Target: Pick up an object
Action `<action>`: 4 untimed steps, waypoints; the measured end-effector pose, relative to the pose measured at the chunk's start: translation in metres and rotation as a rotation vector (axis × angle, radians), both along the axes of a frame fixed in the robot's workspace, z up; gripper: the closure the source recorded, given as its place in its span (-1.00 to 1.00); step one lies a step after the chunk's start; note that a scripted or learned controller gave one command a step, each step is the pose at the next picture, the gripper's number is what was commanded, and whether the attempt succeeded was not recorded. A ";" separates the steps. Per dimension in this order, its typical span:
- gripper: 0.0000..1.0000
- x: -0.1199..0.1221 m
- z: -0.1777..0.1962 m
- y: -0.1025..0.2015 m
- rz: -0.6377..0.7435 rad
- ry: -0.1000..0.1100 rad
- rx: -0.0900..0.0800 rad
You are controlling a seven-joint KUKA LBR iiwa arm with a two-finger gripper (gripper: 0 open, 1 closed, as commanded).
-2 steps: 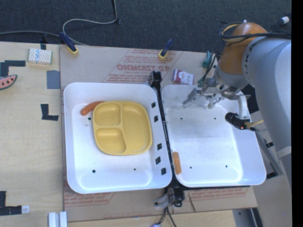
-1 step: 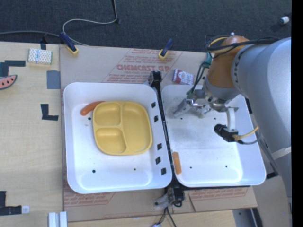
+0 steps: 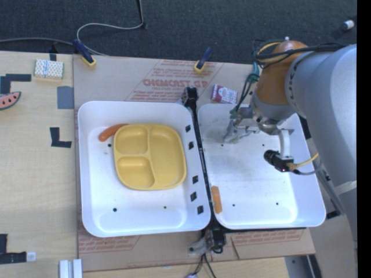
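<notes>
My gripper (image 3: pixel 232 133) hangs over the upper left part of the right bin (image 3: pixel 261 213), with the grey arm and its orange band (image 3: pixel 278 74) reaching in from the right. A small orange piece (image 3: pixel 216 199) lies in the right bin against its left wall, well below the gripper. In the left bin (image 3: pixel 139 219) a yellow divided plate (image 3: pixel 149 156) lies flat. An orange sausage-like piece (image 3: pixel 109 132) pokes out from behind the plate's upper left corner. I see nothing held at the gripper.
A red and white packet (image 3: pixel 223 94) lies on the cardboard just behind the right bin. Blue and yellow clamps (image 3: pixel 84 52) (image 3: pixel 203 63) grip the cardboard's far edge. A small patterned block (image 3: pixel 48 69) and a watermelon-slice toy (image 3: pixel 8 100) sit on the bench at far left.
</notes>
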State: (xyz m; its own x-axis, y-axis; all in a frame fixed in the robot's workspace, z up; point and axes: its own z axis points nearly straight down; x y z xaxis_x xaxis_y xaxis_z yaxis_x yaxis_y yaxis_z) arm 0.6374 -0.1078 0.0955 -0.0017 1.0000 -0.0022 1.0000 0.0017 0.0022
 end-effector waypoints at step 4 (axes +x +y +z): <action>-1.00 0.000 0.018 0.001 0.002 0.003 0.002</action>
